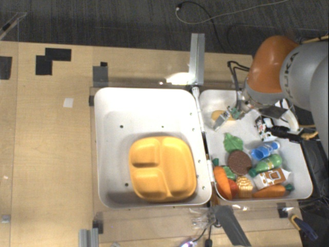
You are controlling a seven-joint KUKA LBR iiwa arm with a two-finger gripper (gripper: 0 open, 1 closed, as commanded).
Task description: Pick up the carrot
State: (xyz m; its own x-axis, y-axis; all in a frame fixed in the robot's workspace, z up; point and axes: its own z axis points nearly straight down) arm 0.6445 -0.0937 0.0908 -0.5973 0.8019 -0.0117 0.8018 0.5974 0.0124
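**Carrot is sitting at the opposite end of the bin from the gripper**

Wooden bench (46, 153) with two white bins on it, arm coming in from the right. The left bin (110, 112) is holding a yellow divided tray (162, 167). The right bin (303, 181) is where the toy food is piling up.

The gripper (226, 115) is hanging over the far left corner of the right bin. I can't tell what the fingers are doing, too small and cluttered there.

The carrot (268, 191) is lying along the near edge, long axis running left to right, green top pointing right. It's squeezed under a small carton (271, 177) and next to a corn cob (244, 183). So I'm guessing the gripper needs to be travelling toward the near right corner and lining up across the carrot.
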